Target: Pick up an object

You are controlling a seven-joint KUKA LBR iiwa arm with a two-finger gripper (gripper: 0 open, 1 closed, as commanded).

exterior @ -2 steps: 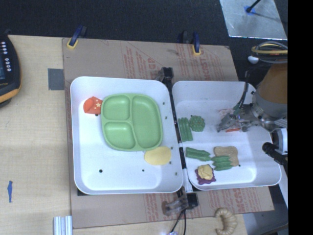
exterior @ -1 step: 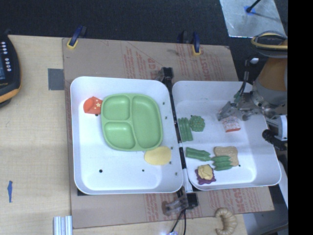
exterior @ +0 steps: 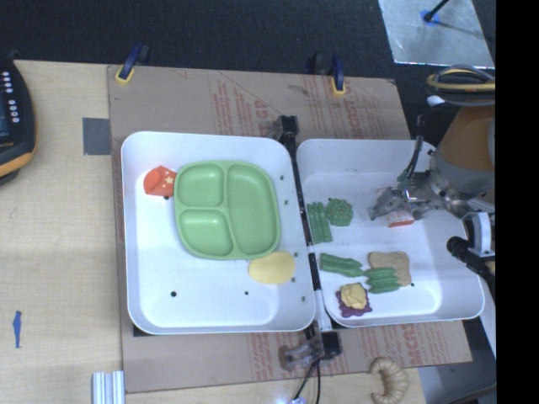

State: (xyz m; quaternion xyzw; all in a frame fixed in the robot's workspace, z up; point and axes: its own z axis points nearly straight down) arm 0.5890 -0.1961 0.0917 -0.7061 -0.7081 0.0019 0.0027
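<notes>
My gripper (exterior: 396, 205) is low over the upper right part of the right bin (exterior: 455, 305). A small red and white object (exterior: 402, 220) lies directly beneath its tip; whether it is gripped is unclear. Further left in that bin are a bunch of green beans (exterior: 318, 222) and a broccoli piece (exterior: 340, 212). Toward the front lie a green pod (exterior: 340, 264), a slice of toast (exterior: 391, 263) with another green pod (exterior: 382, 281) on it, and a yellow and purple item (exterior: 354, 298).
The left bin (exterior: 152, 301) holds a green divided plate (exterior: 227, 209), a red piece (exterior: 158, 181) and a yellow piece (exterior: 272, 268). A tan curled object (exterior: 390, 380) lies on the bench in front of the right bin. A control pendant (exterior: 12, 124) sits at far left.
</notes>
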